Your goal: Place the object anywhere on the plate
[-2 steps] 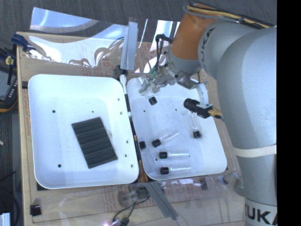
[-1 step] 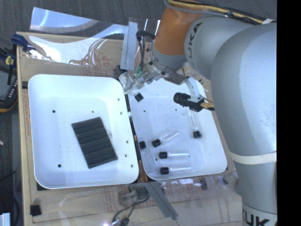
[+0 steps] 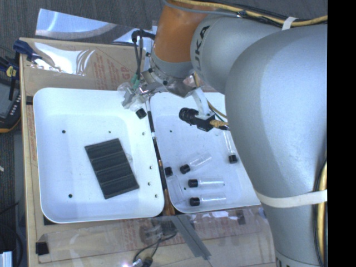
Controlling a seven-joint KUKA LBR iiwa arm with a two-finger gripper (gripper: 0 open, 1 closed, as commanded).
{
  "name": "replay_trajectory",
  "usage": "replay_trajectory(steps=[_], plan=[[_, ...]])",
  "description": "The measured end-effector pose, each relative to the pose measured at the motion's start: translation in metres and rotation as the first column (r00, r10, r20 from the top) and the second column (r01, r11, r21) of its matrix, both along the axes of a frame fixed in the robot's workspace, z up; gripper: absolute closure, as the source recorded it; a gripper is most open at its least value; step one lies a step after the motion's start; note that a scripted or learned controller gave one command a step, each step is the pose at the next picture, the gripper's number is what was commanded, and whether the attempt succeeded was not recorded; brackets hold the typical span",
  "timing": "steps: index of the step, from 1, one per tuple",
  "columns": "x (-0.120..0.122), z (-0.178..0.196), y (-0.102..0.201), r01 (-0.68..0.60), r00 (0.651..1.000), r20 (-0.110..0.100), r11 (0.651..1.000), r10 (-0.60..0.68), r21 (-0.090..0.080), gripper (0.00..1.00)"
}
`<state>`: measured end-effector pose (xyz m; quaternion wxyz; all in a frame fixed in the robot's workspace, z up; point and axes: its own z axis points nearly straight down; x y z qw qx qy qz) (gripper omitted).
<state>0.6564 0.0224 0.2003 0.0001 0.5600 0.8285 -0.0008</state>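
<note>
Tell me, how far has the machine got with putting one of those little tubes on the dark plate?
Nothing looks done: the dark plate in the left bin is bare. The gripper hangs over the bins' shared edge, a small capped tube at its tip; whether it is gripped is unclear. Several tubes lie in the right bin.

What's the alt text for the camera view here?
A grey KUKA arm with an orange band reaches from the right, its gripper over the seam between two white bins. The left bin holds a dark ribbed plate; the right bin holds several clear black-capped tubes.
</note>
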Motion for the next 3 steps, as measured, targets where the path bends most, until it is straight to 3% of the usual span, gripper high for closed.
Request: replay_trajectory(steps=[1, 2, 3], plan=[[0.0, 0.0, 0.0, 0.0, 1.0, 0.0, 1.0, 0.0, 0.0, 0.0], [-0.001, -0.073, 0.093, 0.236, 0.972, -0.006, 0.972, -0.236, 0.0, 0.0], [-0.029, -0.109, 0.159, 0.528, 0.849, -0.006, 0.849, -0.528, -0.003, 0.0]])
